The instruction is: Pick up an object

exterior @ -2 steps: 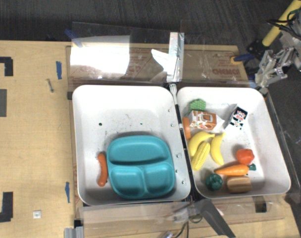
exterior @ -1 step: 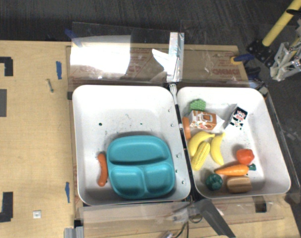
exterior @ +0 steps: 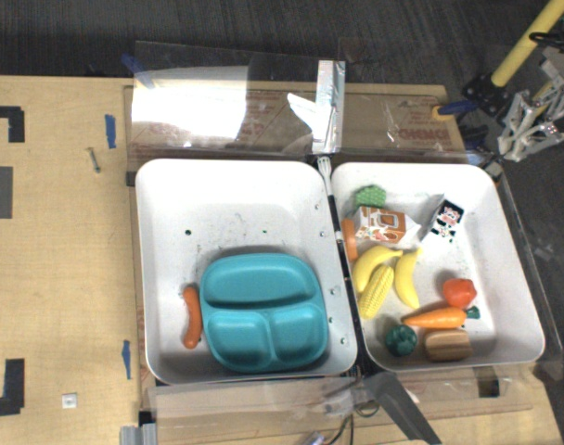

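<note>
The right bin (exterior: 505, 248) holds a heap of toy food. A green leafy piece (exterior: 370, 196) lies at its back, beside an orange and white carton (exterior: 382, 225) and a small black and white box (exterior: 447, 218). Below them lie a yellow banana (exterior: 407, 278) and a corn cob (exterior: 378, 287), side by side. A red tomato (exterior: 459, 292), an orange carrot (exterior: 437, 318), a dark green piece (exterior: 402, 339) and a brown bread roll (exterior: 447, 345) sit near the front. The left bin (exterior: 171, 211) holds a teal compartment tray (exterior: 263, 318) with an orange sausage (exterior: 191, 316) at its left.
A clear plastic sheet (exterior: 226, 109) and a metal divider (exterior: 328, 100) stand behind the bins. A yellow pole (exterior: 532, 40) and a metal fixture (exterior: 532, 123) sit off the bench at the top right. Plywood bench (exterior: 50, 248) extends left.
</note>
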